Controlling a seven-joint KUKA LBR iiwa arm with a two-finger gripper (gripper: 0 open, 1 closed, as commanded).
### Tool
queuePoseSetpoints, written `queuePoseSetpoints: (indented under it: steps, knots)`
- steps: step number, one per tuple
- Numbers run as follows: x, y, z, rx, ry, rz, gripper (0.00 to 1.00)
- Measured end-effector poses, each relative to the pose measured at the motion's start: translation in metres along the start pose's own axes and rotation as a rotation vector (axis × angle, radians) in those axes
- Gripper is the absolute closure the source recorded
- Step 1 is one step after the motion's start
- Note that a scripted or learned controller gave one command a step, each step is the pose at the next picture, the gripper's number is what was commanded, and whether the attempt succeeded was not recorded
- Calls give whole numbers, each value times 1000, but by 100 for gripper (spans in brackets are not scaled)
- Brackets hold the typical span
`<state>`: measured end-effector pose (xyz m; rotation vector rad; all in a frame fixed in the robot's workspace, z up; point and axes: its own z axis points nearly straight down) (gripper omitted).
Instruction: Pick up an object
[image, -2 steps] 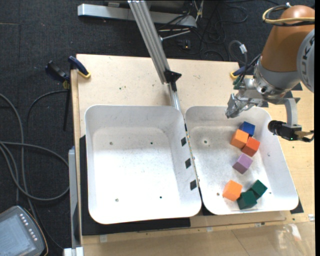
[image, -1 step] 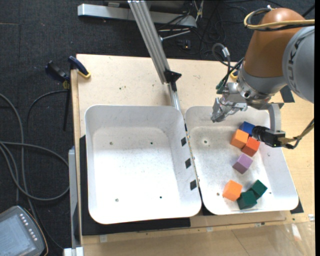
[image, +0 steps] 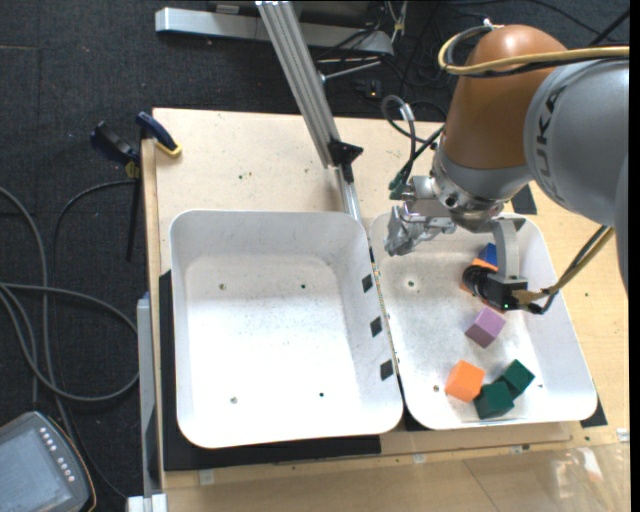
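Look to the right bin (image: 560, 330) first: that is where your pickable objects sit. A purple cube (image: 487, 327) lies near the middle of it, and closer to the front edge you have an orange block (image: 464, 381) just beside two dark green blocks (image: 505, 389), which touch each other. Further back, partly hidden behind a black fitting and its cable, you can make out a small orange piece (image: 484, 265) with a bit of blue behind it; what these are exactly is hard to tell.

The gripper (image: 408, 236) hangs over the rear left corner of the right bin, close to the wall shared with the left bin (image: 200, 300). From this angle you cannot tell whether it is spread or pressed together, and you see no object in it. It is well apart from the purple cube and the blocks near the front.

The grey arm (image: 585, 120) with its orange band (image: 500, 95) comes in from the right and covers the rear right part of the bin. A yellow cable loops around the orange band and another runs down towards the black fitting.

The left bin shows a white floor with dark specks. Both bins rest on the pale wooden desk (image: 250, 160), where a slanted metal rail (image: 305, 85) reaches down to the gap between the bins. A blue and yellow clamp (image: 155, 135) sits at the desk's rear left corner.
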<state>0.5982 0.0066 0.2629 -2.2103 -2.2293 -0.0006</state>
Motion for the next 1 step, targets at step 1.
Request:
queuePoseSetpoints:
  steps: [1]
  knots:
    - [57, -21, 14, 1, 0, 0, 100]
